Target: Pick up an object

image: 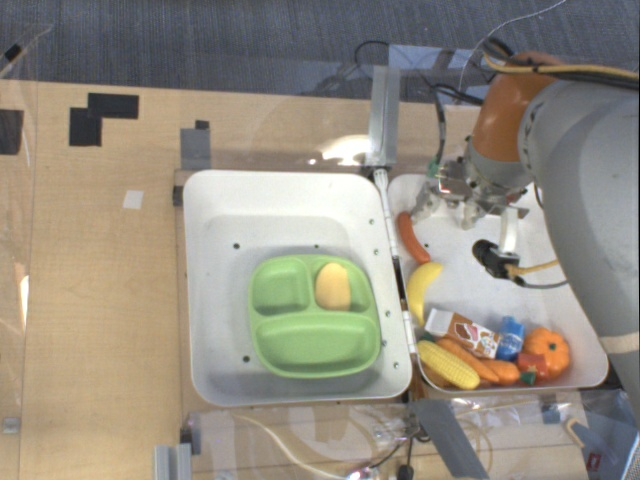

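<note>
Several toys sit near the front of the right bin: corn, carrot, orange pumpkin, then banana and sausage further back. Beyond them the gripper hangs low over bare bin floor; whether it's open I cannot tell, and nothing looks picked yet.

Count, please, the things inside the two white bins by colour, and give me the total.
Yellow: 3, a lemon on the green tray, a banana, a corn cob
Orange: 2, a carrot, a small pumpkin
Red: 1, a sausage
Green: 1, the divided tray
Mixed colours: 1, a bottle with a blue cap
Total: 8
</note>
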`<state>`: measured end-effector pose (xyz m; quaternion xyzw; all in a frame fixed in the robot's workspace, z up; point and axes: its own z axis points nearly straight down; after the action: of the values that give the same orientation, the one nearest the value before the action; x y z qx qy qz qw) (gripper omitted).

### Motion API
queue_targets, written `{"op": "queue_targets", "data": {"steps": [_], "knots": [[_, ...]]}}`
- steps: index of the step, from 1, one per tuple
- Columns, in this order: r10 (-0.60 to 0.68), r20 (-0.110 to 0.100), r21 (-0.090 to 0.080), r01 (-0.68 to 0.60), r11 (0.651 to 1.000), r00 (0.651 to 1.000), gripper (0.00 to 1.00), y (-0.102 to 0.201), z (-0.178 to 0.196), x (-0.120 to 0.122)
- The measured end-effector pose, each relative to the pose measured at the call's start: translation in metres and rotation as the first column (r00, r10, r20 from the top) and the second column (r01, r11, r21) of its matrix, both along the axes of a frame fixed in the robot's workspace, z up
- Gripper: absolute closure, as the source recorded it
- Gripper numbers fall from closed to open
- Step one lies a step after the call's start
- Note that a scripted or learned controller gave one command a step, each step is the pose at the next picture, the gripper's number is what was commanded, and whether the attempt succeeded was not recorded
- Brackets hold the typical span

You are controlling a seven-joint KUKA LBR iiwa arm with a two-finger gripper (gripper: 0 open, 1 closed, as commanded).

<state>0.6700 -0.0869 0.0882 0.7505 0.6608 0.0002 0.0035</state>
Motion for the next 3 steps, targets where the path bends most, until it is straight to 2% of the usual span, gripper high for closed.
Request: {"op": "queue_targets", "data": {"steps": [1, 2, 3], "knots": [[-0.006, 0.005, 0.005, 0.006, 1.0, 1.0, 0.0, 0.002, 0.001, -0.057], [0.085, 0.002, 0.004, -0.085, 0.996, 0.996, 0.0, -0.02, 0.016, -0.019], [0.136, 0.004, 0.003, -0.136, 0.991, 0.991, 0.0, 0.003, 0.0, 0.001]]}}
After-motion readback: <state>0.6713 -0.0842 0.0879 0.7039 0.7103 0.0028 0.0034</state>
